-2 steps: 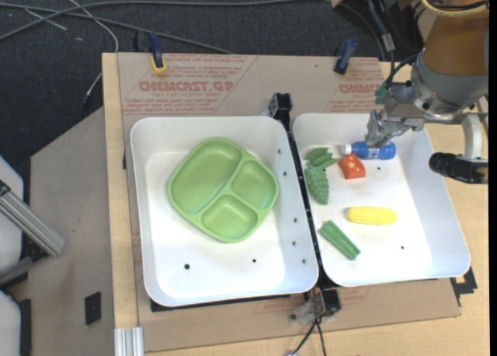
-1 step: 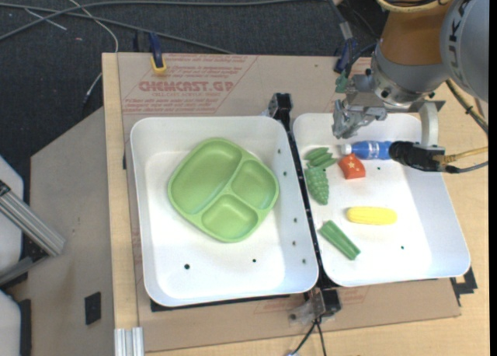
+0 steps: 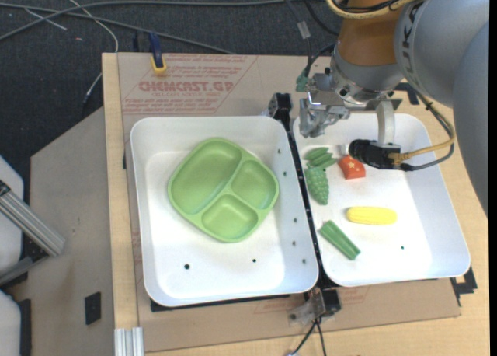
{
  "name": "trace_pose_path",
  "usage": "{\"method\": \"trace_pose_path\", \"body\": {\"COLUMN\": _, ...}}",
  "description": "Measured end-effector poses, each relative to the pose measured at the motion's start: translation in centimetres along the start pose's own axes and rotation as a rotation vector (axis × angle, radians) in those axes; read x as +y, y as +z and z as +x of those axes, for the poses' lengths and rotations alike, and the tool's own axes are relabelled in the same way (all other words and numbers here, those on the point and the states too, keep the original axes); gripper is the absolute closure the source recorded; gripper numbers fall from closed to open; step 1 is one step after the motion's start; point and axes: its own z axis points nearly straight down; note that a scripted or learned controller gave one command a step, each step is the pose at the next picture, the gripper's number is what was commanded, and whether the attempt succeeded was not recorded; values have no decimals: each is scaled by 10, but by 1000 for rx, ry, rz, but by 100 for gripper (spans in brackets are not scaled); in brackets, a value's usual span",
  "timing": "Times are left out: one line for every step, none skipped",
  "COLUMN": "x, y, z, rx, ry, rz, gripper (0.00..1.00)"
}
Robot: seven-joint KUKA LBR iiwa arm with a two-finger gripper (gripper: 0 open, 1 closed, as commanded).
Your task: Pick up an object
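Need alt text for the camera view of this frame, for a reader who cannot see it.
A grey arm with an orange band reaches in from the right, its gripper hanging over the far left corner of the right bin, which holds small toy foods: a yellow corn cob, a red piece and green vegetables. The left bin holds a green divided plate.

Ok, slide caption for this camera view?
Gripper hovers over right bin of toy food; green divided plate sits in left bin.

arm [image 3: 435,28] cut off at top and right edges, far rim of right bin [image 3: 435,191] hidden behind it
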Motion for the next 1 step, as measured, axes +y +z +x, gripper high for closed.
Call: {"method": "trace_pose_path", "body": {"x": 9, "y": 13, "z": 46, "rx": 0, "ry": 0, "rz": -1, "gripper": 100}}
